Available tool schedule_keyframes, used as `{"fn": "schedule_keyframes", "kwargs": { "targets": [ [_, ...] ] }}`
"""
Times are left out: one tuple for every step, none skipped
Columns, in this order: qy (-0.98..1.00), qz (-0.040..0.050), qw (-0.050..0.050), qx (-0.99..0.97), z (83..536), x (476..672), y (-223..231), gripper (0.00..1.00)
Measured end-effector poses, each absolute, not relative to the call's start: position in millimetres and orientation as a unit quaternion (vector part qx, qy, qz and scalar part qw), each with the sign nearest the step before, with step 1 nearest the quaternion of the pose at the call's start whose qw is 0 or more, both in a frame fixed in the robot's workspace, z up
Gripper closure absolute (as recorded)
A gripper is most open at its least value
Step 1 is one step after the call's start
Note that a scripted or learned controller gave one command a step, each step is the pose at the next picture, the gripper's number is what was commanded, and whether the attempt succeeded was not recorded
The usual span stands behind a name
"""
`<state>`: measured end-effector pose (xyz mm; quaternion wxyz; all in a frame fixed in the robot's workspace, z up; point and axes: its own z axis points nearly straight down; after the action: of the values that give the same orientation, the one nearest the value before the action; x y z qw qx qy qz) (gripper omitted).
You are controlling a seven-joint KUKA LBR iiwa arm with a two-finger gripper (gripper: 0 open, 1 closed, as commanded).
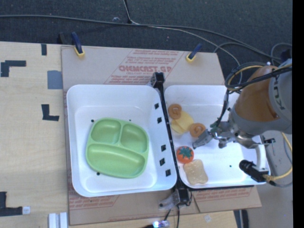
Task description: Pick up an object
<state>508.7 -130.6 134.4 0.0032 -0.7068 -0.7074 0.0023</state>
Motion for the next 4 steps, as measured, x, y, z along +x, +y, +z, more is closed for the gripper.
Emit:
{"fn": "schedule_keyframes", "kwargs": {
  "targets": [
    [-0.707, 0.0003, -0.002, -0.707, 83.1, 509.2, -130.8, 0.00],
    [-0.707, 0.0000, -0.002, -0.707, 95.9, 510.0, -131.0, 1.00],
    [-0.708, -0.0008, -0.002, -0.707, 155.1, 517.4, -135.3, 1.00],
    [-0.707, -0.0005, -0.001, -0.707, 202.4, 509.6, -137.9, 1.00]
  ]
}}
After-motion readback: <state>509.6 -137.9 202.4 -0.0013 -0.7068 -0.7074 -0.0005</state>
